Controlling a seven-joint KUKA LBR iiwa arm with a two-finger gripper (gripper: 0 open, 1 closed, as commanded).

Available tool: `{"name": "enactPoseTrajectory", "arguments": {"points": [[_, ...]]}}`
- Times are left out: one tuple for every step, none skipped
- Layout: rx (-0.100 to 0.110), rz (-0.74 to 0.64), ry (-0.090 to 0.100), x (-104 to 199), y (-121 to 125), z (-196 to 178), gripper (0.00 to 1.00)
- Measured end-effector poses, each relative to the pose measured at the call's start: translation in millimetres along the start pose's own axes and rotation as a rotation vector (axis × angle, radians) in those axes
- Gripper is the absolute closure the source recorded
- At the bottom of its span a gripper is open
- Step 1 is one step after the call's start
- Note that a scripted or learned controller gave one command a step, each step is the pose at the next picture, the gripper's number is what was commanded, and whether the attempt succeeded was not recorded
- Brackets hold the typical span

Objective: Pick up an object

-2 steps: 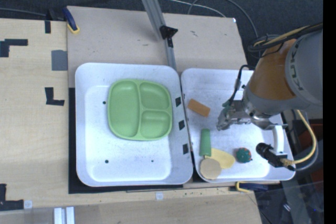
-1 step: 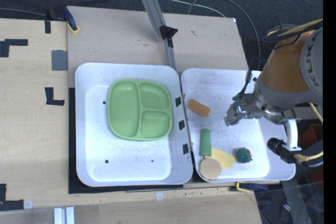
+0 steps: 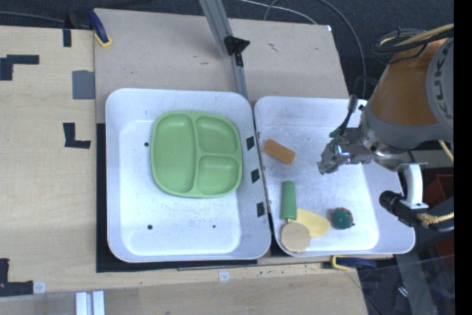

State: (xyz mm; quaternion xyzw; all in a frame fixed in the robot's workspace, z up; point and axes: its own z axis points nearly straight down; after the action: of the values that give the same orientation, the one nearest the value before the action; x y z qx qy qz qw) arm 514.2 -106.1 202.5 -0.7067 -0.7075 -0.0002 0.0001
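Down at the near edge of the right bin (image 3: 317, 108), a tan disc (image 3: 296, 237) touches a yellow piece (image 3: 316, 222), and a small green ball (image 3: 341, 217) sits just beside them. That's a crowded corner and a poor first pick! Just behind, a green cylinder (image 3: 287, 200) lies end-on toward them. The gripper (image 3: 330, 161) hangs above bare bin floor with nothing in it; open or closed, I cannot tell. Farther back, an orange block (image 3: 279, 151) lies well apart from everything. I'd say that's the best target: centre over it, square across its narrow sides, then drop straight down. Across in the left bin (image 3: 177, 236), the green plate (image 3: 197, 154) looks too wide to grasp.
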Motion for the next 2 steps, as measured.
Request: {"name": "enactPoseTrajectory", "arguments": {"points": [[0.000, -0.005, 0.001, 39, 25, -12, 1.00], [0.001, -0.006, 0.001, 86, 53, -4, 1.00]]}}
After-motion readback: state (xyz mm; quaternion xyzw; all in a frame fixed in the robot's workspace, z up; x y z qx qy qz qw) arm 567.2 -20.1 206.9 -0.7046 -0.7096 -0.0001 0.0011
